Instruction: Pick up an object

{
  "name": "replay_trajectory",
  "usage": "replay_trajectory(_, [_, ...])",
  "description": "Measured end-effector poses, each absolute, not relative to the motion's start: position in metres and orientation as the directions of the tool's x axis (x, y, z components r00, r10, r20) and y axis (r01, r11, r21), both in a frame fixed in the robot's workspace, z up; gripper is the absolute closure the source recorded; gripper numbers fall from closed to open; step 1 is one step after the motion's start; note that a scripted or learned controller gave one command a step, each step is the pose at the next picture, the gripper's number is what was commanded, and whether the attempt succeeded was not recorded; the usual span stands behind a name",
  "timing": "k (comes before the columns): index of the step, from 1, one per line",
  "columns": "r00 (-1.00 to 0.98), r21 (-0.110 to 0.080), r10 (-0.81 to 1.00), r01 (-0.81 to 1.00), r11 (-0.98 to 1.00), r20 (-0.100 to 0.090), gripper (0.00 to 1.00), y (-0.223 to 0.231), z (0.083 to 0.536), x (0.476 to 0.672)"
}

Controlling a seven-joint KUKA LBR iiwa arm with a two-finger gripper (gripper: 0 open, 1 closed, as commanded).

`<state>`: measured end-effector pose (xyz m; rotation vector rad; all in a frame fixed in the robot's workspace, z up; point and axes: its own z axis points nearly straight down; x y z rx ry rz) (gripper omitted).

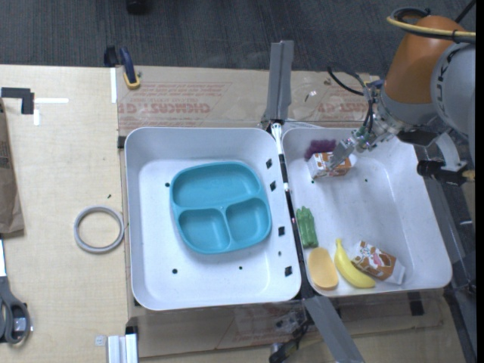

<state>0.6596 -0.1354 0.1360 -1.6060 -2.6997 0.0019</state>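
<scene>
Gripper (349, 148) is down in the far part of the right bin (423, 203), right at a small orange-and-white snack packet (331, 165). It looks like the tip is touching or just over the packet's far right corner, but honestly I can't tell whether the fingers are spread or pressed together at this angle, and I can't see the packet actually sitting between them. Just left of the gripper, touching the packet's far side, there's a small purple thing (321, 147), too blurry to name.

Rest of the right bin: a green object (306, 227) lies along the left wall about midway, and down in the near part there's an orange-yellow rounded piece (324, 268), a banana (349, 266) just right of it, and another snack packet (376, 262) touching the banana's right side. Those three are well apart from the gripper.

Left bin (144, 225) has a teal divided tray (220, 206) with three compartments, sitting roughly in the middle.

Arm (423, 59) comes in from the far right, orange band up top. Out on the bench to the left of the bins there's a roll of tape (99, 228), and scissors (13, 314) at the near left edge.
</scene>
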Motion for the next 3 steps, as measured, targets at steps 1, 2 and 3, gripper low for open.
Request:
replay_trajectory(1, [-0.680, 0.000, 0.733, 0.733, 0.680, -0.001, 0.00, -0.070, 0.190, 0.660])
replay_trajectory(2, [-0.835, -0.001, 0.551, 0.551, 0.835, 0.002, 0.00, -0.115, 0.151, 0.631])
replay_trajectory(3, [-0.544, 0.022, 0.839, 0.838, 0.545, -0.023, 0.00, -0.110, 0.107, 0.636])
